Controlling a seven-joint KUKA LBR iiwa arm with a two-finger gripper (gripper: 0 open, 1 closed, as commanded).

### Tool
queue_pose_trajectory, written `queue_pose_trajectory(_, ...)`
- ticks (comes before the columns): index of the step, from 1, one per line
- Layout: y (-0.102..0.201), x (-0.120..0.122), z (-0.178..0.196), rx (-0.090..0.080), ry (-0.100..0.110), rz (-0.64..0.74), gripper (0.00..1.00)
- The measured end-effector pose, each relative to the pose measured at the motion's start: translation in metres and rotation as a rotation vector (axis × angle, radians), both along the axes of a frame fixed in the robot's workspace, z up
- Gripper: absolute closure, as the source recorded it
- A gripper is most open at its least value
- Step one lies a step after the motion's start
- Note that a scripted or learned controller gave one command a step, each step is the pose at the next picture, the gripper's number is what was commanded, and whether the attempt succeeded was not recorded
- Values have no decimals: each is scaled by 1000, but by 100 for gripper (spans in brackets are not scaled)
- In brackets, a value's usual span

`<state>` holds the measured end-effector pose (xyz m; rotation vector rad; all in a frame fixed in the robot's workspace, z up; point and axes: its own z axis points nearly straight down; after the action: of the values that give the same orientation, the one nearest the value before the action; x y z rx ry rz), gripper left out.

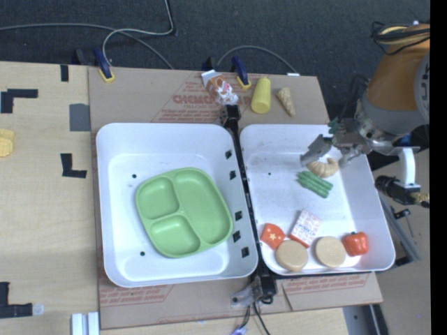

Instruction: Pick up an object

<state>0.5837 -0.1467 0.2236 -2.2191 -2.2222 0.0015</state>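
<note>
A pale, croissant-like pastry (324, 166) lies in the right white bin (363, 187), directly under the jaws (323, 153), which reach in from the arm (394, 96) on the right. The grey fingers sit over the pastry's top edge; whether they are wide, narrow, or closed around it cannot be told from this slanted view, and nothing shows the pastry lifted off the bin floor.

Just below the jaws, touching or nearly touching the pastry, lies a green bean-like bundle (314, 183), tilted. Further below the jaws, toward the bin's near edge, a small white packet with red print (306, 227) lies flat; its writing is too small to read. To its left is a red tomato-like piece (272, 235), and along the near wall sit two round tan buns (292, 255) side by side, with a red pepper-like piece (356, 243) at the right end.

Left of the jaws, across the divider, the left white bin (119, 159) holds a green sectioned plate (183, 211) with three compartments.

Above the jaws, on the brown cardboard sheet (174, 96) covering the worktop, stand a yellow bottle-like item (261, 94), a tan cone (286, 100) and a small printed packet (219, 86). Red lettering is printed on the cardboard, upside down and partly hidden, not legible with certainty.
</note>
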Motion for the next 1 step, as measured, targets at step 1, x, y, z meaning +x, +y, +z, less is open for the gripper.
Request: queue_pose_trajectory(1,-43,12,-137,-2,-5,-1,0)
